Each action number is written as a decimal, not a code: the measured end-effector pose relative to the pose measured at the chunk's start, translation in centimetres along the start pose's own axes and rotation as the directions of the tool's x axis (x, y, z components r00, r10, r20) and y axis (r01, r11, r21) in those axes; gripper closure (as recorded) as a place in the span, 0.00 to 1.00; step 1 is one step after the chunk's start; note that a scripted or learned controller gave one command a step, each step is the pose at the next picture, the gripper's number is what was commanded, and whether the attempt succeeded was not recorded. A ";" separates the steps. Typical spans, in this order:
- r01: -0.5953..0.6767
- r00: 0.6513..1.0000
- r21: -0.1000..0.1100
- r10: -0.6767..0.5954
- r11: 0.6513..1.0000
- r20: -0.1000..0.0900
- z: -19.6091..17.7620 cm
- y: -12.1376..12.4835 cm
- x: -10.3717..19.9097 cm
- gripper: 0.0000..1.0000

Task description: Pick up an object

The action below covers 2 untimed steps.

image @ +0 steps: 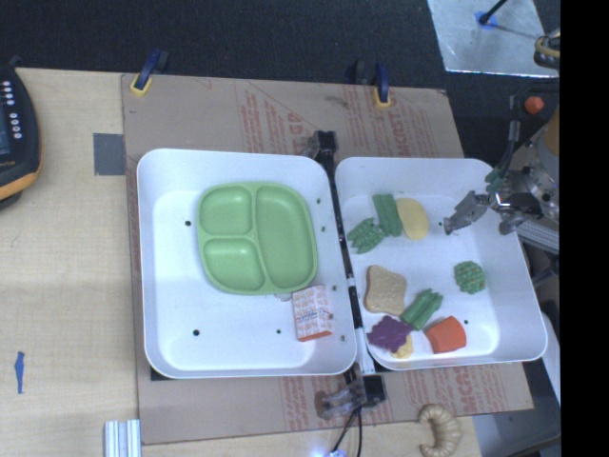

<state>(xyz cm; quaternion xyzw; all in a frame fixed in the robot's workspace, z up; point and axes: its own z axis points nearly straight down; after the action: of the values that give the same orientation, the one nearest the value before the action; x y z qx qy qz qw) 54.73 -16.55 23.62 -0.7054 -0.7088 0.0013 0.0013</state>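
My gripper [487, 217] hangs over the upper right part of the right bin [519, 350], its two grey fingers spread apart with nothing between them. To its left lie a yellow piece [413, 219], a dark green pickle-shaped piece [386, 213] and a leafy green piece [364, 234]. A small broccoli head [468, 276] sits just below the gripper. Lower in the bin are a slice of toast [385, 290], green beans [422, 307], a purple grape bunch [388, 332] and an orange-red piece [445, 334].
The left bin [171, 350] holds a green divided plate [257, 237] and a red-and-white packet [312, 312] near its lower right corner. A tan curled object [440, 428] lies on the cardboard below the right bin. Clamps grip the bins' shared edge at top and bottom.
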 end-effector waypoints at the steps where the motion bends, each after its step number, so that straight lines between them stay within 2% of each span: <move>1: 0.000 1.000 0.004 0.000 1.000 -0.004 14.9 -6.2 6.2 0.00; 2: 0.002 1.000 -0.005 -0.002 1.000 0.000 14.2 -1.6 5.6 0.00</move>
<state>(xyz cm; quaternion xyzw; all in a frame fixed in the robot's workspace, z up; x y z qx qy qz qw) 53.05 -10.96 9.39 -0.7046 -0.7096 -0.0006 -0.0005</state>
